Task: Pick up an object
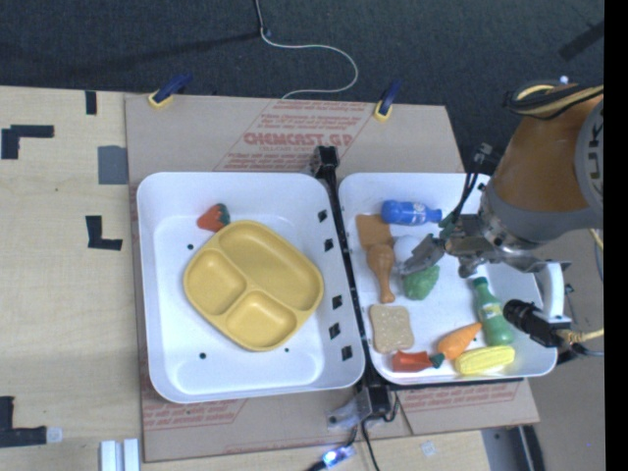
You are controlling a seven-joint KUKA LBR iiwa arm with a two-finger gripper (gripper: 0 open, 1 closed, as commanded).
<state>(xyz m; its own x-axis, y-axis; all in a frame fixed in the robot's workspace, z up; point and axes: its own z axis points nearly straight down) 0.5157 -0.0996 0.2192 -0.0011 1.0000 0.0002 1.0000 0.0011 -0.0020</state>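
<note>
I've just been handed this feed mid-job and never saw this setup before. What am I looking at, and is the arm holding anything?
This is one fixed camera above a bench, looking down at a slant. The grey and orange shape at the right is a robot arm; its gripper hangs over the right bin, just above a green toy. I see nothing between its fingers, so treat it as holding nothing. That bin also holds a blue bottle, a drumstick, a bread slice, a green bottle, a carrot, a corn cob and a red pepper. The left bin holds a yellow divided plate and a small strawberry.
</note>
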